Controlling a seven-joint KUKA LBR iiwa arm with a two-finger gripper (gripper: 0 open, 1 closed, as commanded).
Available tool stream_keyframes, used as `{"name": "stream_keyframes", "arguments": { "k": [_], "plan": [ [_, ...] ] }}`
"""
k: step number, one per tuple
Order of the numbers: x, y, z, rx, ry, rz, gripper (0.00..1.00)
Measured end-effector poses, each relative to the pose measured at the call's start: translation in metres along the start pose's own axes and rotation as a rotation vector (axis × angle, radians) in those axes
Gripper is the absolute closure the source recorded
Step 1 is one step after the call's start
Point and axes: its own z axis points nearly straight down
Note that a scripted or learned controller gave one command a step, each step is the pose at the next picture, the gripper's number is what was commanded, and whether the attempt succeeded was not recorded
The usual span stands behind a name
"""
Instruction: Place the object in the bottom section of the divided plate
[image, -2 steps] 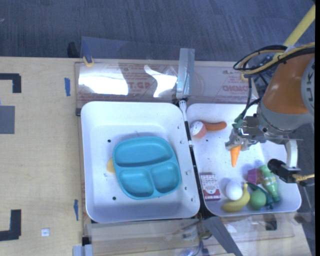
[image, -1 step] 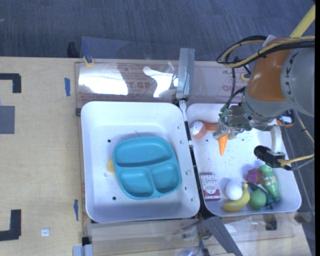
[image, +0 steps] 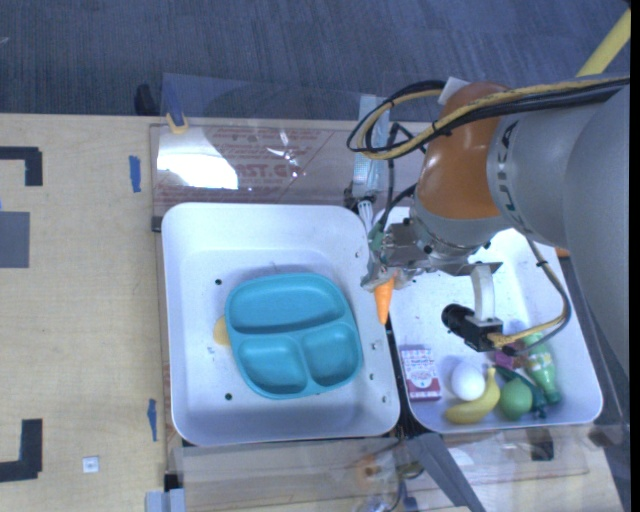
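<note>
Orange carrot pinched in end effector over bin divider; blue plate leftward.

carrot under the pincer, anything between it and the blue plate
Only the left bin's raised right wall lies between the carrot, hanging below the pincer, and the divided plate. Nothing else visible blocks the way.

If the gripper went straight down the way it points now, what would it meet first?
Probably the raised edge where the left bin and right bin meet: the gripper hangs over it with an orange carrot-like object at its tip. Depth is unclear from this slant.
</note>
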Motion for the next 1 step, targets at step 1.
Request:
{"name": "stream_keyframes", "arguments": {
  "k": [1],
  "plan": [
    [-0.0024, 0.0, -0.0001, 0.0, -0.002, 0.003, 0.0]
  ]
}}
